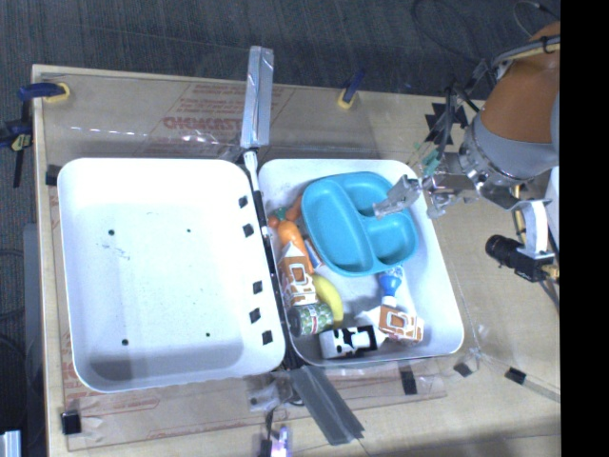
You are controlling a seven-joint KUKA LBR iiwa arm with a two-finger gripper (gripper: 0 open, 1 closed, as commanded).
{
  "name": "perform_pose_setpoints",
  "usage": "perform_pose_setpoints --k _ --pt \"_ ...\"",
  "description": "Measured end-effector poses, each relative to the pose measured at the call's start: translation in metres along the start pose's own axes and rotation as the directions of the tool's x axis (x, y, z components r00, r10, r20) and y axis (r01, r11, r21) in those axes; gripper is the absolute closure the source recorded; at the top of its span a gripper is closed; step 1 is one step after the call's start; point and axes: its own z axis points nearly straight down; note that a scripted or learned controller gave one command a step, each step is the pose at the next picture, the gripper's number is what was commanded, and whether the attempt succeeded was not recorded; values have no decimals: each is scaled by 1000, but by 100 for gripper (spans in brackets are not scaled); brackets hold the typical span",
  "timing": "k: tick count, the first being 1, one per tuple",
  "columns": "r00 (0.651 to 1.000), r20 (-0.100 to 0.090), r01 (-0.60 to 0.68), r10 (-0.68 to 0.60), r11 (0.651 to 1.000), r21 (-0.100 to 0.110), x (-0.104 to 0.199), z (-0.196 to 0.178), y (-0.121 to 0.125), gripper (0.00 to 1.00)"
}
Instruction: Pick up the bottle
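- Cardboard-topped bench (143,103) carries two white bins; the left bin (152,274) sits at frame left.
- Nearest, low in the right bin (447,298): a carton (400,320), a banana (328,296).
- Bottle (297,272) lies along the divider, likely light, stiff, slick; I'd grip mid-body.
- Farther up, my gripper (398,198) hangs over the blue dish (354,225); whether it grips anything, I cannot tell.

Even, fairly bright overhead light is cast across the worktop (476,284). Soft shadow is gathered in the left bin (152,265), along its near wall. Fine detail is softened by low resolution throughout.
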Motion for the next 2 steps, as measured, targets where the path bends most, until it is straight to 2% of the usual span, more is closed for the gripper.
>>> perform_pose_setpoints --k 1,2 --pt "999 0 -47 47 999 1 -4 145 -10 0" --pt "998 -1 -56 56 998 -6 4 196 -30 0"
